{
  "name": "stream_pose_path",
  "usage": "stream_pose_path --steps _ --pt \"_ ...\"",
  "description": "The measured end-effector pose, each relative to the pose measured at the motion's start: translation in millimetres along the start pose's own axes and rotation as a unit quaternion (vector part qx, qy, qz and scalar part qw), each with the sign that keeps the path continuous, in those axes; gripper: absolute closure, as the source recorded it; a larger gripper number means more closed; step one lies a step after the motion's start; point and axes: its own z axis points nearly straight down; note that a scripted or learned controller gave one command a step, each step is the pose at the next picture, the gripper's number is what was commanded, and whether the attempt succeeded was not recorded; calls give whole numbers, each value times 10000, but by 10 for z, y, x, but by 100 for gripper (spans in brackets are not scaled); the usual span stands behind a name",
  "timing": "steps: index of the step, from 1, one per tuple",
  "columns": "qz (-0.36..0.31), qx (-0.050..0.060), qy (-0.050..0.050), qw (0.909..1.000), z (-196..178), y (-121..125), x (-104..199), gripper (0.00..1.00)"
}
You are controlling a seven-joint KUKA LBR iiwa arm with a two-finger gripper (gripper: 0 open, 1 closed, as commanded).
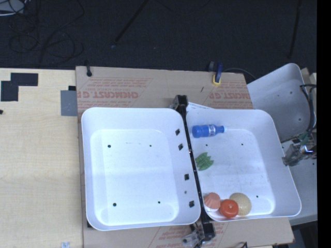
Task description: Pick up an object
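Well apart from the blue bottle (208, 130) in the right bin (239, 161), the gripper (296, 154) hangs, its state unclear.

I see two bins side by side on the table (36, 154), their inner walls touching. In the right bin (269, 123), a bottle (208, 130) lies on its side at the far left corner. A leafy piece (204, 161) sits nearer me, along the left wall. Three round items (227, 204) cluster touching at the near wall. The left bin (90, 123) sits beside it.
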Motion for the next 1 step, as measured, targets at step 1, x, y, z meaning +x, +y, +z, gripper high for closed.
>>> stream_pose_path --steps 1 --pt "-12 -10 -2 10000 -68 1 -2 100"
